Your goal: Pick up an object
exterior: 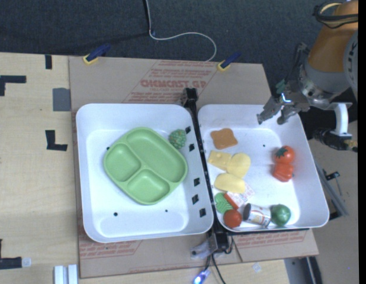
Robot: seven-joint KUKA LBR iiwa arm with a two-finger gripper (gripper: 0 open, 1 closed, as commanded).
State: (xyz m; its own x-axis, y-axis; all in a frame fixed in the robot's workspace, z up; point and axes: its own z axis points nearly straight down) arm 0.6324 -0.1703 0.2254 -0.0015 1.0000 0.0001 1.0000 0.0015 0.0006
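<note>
1. Camera view, gripper: gripper (276,115) poised over the back right corner of the right bin (310,158), two dark fingers spread apart, nothing between them.
2. Camera view, candidates: nearest pickable piece probably the red tomato-like toy (283,163), lying toward the front and slightly right of the fingertips, near the right wall, long axis running roughly front to back. Orange toast-like piece (223,138) about as near, off to the left and a little forward.
3. Camera view, farther items: yellow pieces (230,170) mid-bin; cluttered front row with a green ball (281,214) well apart from the fingers.
4. Left bin (88,158): green divided plate (145,165) and small green toy (178,138), far across the divider.
</note>
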